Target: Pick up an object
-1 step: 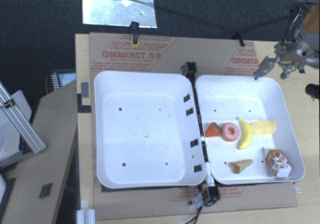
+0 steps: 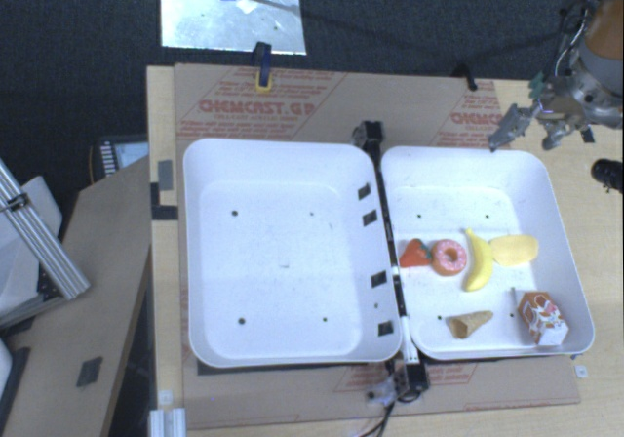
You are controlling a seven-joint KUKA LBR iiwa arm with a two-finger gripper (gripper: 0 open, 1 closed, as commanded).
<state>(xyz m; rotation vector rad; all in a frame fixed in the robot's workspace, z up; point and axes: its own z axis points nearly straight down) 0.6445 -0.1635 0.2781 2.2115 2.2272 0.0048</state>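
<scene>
Two white bins sit side by side on the bench; the left bin has nothing but a few dark specks on its floor, and the right bin carries all the stuff, six things total, bunched in its near half.

Going left to right in that right bin: one small red piece close to the bin's left wall, touching one pink frosted donut; then one tan cone-shaped bit lower down near the front edge; one yellow banana just right of the donut, standing roughly upright in the view; one pale yellow lumpy piece touching the banana's upper right side; and one little red and white carton in the front right corner, apart from the rest.

The gripper hangs up past the far right corner of the right bin, above the bench's cardboard sheet, well apart from all six things; its two fingers are spread wide with nothing between them; the grey arm runs off to the right edge.
</scene>
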